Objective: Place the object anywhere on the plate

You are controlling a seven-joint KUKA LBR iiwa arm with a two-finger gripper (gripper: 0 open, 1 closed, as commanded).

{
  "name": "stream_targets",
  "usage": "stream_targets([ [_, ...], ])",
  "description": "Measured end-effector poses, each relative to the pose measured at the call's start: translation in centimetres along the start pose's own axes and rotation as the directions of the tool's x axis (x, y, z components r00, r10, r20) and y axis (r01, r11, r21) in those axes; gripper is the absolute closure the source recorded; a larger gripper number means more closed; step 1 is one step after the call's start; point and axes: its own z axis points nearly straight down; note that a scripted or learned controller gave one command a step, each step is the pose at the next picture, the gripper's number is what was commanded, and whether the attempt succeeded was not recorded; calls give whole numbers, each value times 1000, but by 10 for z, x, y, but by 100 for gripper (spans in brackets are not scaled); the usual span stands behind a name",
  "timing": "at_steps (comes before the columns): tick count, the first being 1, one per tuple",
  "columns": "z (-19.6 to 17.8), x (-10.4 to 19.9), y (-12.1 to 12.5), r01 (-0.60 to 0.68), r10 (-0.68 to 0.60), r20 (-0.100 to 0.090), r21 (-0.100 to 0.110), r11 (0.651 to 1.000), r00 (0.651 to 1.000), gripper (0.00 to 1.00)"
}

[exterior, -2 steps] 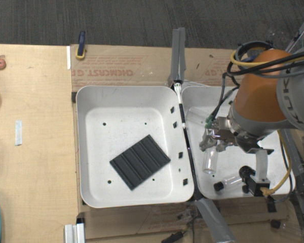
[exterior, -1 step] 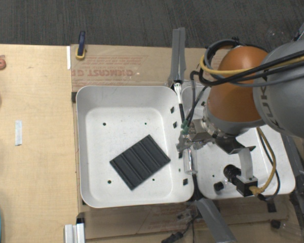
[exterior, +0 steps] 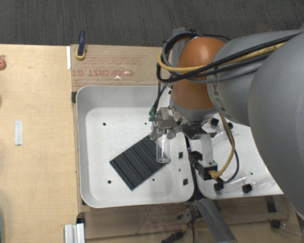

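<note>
A dark ribbed rectangular plate (exterior: 136,163) lies tilted on the floor of the left bin (exterior: 81,135), towards its front right. A small clear cylindrical object (exterior: 163,152) stands upright at the plate's right corner, overlapping its edge. My gripper (exterior: 161,134) hangs straight above the clear object, its tip meeting the object's top. Whether the object rests on the plate or is lifted off it cannot be told. The arm's orange band (exterior: 197,70) and grey body cover the bin's right side.
The right bin (exterior: 256,178) lies mostly under the arm, with a small black piece (exterior: 247,188) near its front. Cables (exterior: 228,161) loop beside the wrist. Cardboard (exterior: 116,67) with a blue clamp (exterior: 81,42) lies behind the left bin.
</note>
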Motion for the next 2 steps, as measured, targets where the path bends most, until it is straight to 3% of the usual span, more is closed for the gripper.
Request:
stream_targets([
  [1,-120,1,-39,80,-80,0,-2,997,997,100],
  [2,-60,39,-22,189,-189,0,1,982,982,100],
])
